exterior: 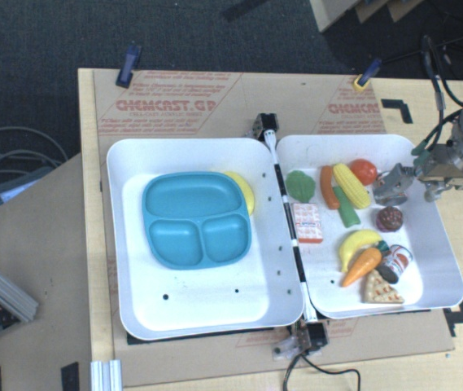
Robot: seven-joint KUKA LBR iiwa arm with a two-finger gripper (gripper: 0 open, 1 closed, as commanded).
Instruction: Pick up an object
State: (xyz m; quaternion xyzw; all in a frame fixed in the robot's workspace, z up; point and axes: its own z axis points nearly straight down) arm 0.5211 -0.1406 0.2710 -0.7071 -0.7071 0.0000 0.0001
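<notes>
A robot gripper point(395, 184), its hold impossible to tell, hovers over the right bin point(451, 259) beside a red tomato point(364, 169) and corn cob point(350, 185); it should centre on one toy before descending.

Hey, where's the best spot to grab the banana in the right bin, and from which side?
Probably grip the banana across its thick middle, coming straight down. It lies flat and curved, with the carrot tight against its lower side and the bin wall further right, so fingers fit best at its upper and left edges, where bare bin floor shows.
</notes>
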